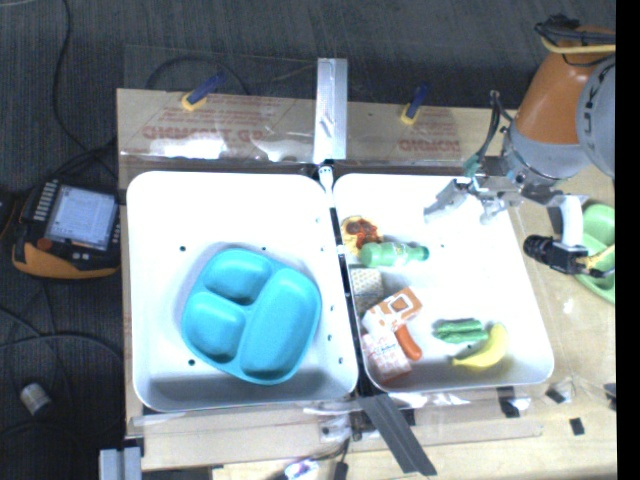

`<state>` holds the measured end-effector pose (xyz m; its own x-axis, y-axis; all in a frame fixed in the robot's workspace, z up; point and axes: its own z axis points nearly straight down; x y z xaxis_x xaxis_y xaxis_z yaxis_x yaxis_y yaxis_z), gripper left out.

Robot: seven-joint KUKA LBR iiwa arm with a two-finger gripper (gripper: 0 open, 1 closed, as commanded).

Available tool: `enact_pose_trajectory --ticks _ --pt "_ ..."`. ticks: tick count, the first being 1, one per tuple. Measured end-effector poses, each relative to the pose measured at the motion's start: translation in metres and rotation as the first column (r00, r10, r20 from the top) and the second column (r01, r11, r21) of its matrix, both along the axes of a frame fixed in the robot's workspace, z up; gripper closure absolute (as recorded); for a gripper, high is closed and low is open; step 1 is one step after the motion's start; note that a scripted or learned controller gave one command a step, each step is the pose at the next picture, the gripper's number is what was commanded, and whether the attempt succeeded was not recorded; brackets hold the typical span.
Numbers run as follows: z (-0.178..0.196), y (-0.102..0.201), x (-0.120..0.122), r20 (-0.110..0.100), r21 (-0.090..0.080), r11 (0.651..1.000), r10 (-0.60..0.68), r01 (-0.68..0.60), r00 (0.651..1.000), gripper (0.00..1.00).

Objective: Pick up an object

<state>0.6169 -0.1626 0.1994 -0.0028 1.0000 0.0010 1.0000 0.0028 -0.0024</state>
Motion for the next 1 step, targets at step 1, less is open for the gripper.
enact_pose_trajectory --ticks 1 --pt "-0.1007 0.0518 -0.0096 0.008 -0.004 0.974 -0.227 0.227 0.974 0.0"
